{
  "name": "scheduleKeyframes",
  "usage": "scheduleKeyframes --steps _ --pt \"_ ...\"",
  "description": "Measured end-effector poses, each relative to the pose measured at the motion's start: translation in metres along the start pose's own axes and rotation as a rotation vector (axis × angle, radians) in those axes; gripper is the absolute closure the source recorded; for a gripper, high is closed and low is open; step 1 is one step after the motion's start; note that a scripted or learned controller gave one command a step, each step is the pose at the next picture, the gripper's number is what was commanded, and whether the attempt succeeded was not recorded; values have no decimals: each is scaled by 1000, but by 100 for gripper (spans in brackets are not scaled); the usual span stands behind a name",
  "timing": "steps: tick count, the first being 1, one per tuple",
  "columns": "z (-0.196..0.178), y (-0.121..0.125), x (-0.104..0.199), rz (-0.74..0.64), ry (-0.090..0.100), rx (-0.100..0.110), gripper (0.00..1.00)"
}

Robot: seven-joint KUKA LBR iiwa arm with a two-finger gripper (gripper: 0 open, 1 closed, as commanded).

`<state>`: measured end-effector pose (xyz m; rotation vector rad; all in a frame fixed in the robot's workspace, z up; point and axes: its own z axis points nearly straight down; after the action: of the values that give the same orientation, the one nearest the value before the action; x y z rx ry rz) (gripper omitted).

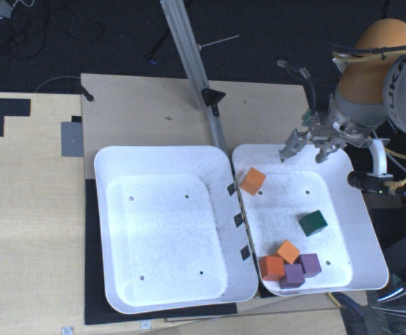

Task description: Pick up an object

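Camera view: gripper (306,149) hangs over the far edge of the right bin (360,208), fingers spread apart, nothing between them. Grey arm (370,75) with orange band enters from the right.

Right bin contents, six blocks counted:
- orange block (252,181), far left, close to the divide between the bins, alone
- green block (313,222), mid bin, alone
- near cluster, touching or just beside each other: second orange block (288,251), red-orange block (272,266), two purple blocks (310,264) and (293,276)

Left bin (112,187): bare white floor. A metal rail (189,54) slants across the table (140,110) from the far side down to the gap between the bins. Three black clips (238,219) sit along the divide.
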<state>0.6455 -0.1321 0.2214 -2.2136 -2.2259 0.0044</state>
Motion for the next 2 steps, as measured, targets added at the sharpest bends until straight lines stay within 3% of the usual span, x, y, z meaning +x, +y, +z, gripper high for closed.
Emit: scheduleKeyframes --steps 1,2 --pt "22 -33 29 2 2 4 0" --pt "77 -55 -42 11 -1 6 0"
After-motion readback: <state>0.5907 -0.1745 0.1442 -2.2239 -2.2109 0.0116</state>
